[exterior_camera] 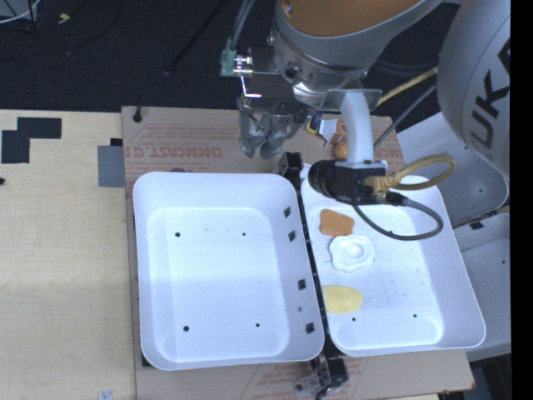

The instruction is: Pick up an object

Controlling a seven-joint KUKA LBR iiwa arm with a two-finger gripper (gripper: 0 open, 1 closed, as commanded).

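Three small toy foods lie in the right bin [450, 307], along its left side. An orange-brown flat piece [336, 222] is farthest back, a white fried egg [351, 252] sits just in front of it, and a pale yellow piece [341, 298] is nearest the front. My gripper [262, 140] hangs beyond the back rim of the left bin [150, 223], over the brown board, well apart from all three. Nothing shows held in it.
A black and yellow cable [391, 198] loops over the back of the right bin beside a white post [358, 136]. A small orange object [341, 147] sits behind that post. A black divider [301, 248] joins the two bins.
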